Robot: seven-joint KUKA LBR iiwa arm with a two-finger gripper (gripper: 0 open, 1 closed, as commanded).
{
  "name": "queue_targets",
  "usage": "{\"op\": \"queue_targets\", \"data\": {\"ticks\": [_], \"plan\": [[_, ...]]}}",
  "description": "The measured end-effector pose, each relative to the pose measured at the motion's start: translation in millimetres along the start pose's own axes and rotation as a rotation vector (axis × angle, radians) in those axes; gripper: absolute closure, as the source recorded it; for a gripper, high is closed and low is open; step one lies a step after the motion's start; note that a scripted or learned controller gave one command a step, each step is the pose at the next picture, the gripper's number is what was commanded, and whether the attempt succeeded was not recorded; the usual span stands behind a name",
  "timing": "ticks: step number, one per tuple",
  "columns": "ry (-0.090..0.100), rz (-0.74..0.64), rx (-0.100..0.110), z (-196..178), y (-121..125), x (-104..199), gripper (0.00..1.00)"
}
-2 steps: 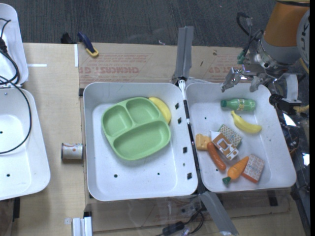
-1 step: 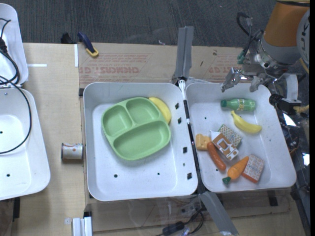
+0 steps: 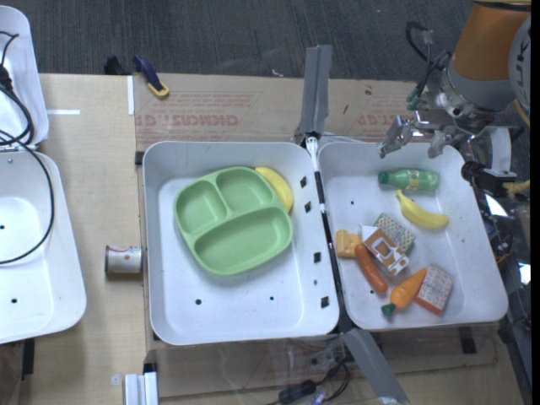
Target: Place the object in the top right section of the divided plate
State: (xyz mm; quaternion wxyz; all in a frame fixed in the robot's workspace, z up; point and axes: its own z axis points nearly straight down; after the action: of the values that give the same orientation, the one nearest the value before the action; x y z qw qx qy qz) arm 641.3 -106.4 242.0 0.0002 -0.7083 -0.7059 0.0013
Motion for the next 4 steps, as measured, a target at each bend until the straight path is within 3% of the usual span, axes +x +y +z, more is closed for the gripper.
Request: {"op": "queue_targets", "data": {"ticks": [2,3,4], "plan": [[0.0,0.0,0.0,0,0,0,0.0],[-0.001,0.215,0.0,-172,14,55,0.0],[-0.001,0.214,0.001,-172,14,56,0.0]]}}
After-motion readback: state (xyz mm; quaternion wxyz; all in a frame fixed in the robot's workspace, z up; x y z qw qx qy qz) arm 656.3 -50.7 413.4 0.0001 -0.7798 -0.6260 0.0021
